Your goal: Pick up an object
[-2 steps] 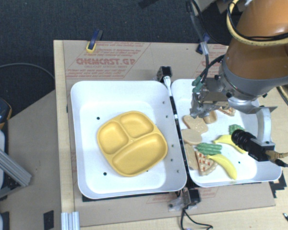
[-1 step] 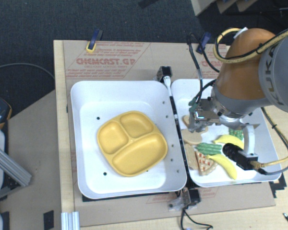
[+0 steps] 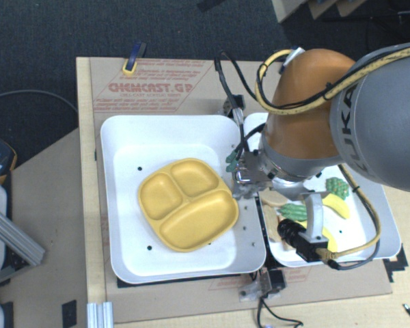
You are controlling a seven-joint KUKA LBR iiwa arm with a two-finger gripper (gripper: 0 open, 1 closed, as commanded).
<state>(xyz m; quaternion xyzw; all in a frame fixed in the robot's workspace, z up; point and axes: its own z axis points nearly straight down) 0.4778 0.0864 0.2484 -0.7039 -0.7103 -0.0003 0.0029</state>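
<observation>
Tray (image 3: 186,204): yellow plastic plate w/ three compartments, two small at the far side, one long at the near side; rounded corners, glossy; lies flat, turned at a slant, in the middle of the left bin (image 3: 123,142); its right edge sits near the bin's right wall, just beside the arm's wrist
Left bin: white, shallow; a few small dark dots on its floor around the tray
Right bin (image 3: 389,231): white; mostly covered by the arm; holds small green and yellow pieces (image 3: 336,195) at its middle, shapes hard to make out
Arm (image 3: 314,115): grey w/ orange band; comes in from the right, hangs over the seam between the bins
Gripper: jaw state cannot tell; hidden under the wrist
Bench (image 3: 157,80): brown board w/ red print at the far side; blue-yellow clip (image 3: 132,58) at its far edge
</observation>
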